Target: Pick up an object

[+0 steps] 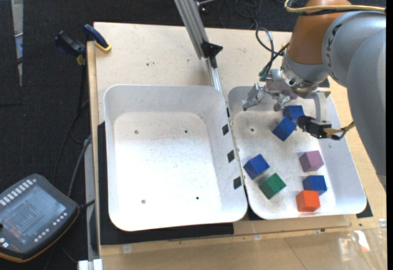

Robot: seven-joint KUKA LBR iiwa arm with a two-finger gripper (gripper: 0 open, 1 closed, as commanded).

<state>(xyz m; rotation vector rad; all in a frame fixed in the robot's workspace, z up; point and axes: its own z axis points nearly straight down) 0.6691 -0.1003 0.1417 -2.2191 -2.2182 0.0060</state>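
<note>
The gripper (274, 98) hung over the right bin (353, 192) beside a blue cube (284, 129) — whether its fingers were spread could not be told; nothing looked lifted — the pick remained undone.

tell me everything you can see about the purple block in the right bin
The purple block is a small, pale lilac cube with a matte, plain look and no markings. It sits flat on the floor of the right bin, toward its right side, turned slightly askew. Nothing touches it: a blue cube lies just in front of it with an orange cube beyond that, and the gripper is well away at the bin's far end.
</note>
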